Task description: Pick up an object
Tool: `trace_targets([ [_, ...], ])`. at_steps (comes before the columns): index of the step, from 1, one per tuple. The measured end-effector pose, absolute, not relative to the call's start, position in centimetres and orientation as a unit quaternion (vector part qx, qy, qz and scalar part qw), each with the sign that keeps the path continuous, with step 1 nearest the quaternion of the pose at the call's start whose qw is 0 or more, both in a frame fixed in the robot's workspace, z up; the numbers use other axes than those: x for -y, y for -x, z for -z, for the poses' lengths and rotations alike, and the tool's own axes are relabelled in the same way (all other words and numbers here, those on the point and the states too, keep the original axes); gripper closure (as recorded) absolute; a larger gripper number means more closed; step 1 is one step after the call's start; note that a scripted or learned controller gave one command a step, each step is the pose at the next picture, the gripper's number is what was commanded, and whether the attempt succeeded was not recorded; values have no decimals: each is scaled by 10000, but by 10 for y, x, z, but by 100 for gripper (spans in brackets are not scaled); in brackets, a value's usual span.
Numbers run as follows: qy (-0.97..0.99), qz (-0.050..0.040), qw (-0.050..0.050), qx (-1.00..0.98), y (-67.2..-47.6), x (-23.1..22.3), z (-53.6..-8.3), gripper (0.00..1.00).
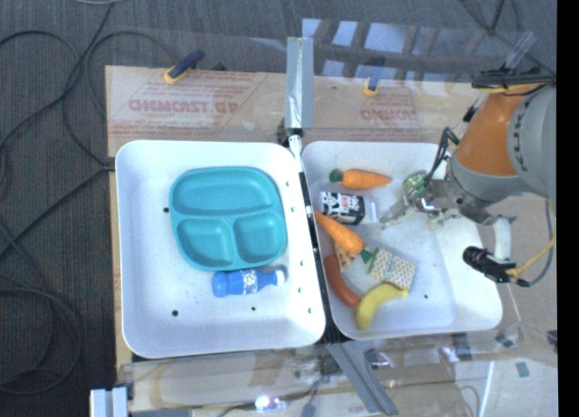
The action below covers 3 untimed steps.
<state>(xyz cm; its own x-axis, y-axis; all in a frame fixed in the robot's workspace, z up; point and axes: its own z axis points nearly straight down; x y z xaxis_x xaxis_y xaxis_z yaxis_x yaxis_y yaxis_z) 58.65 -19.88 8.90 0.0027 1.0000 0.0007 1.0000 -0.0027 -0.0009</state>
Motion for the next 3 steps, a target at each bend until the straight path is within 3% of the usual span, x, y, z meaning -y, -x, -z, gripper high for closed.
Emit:
trace_targets([
  [1,7065,-66,176,7075,-665,207,-88,0],
  [2,7058,-96,160,7082,-665,209,-99,100],
  [3,7159,-6,-5,6982,-669,185,-195,100],
])
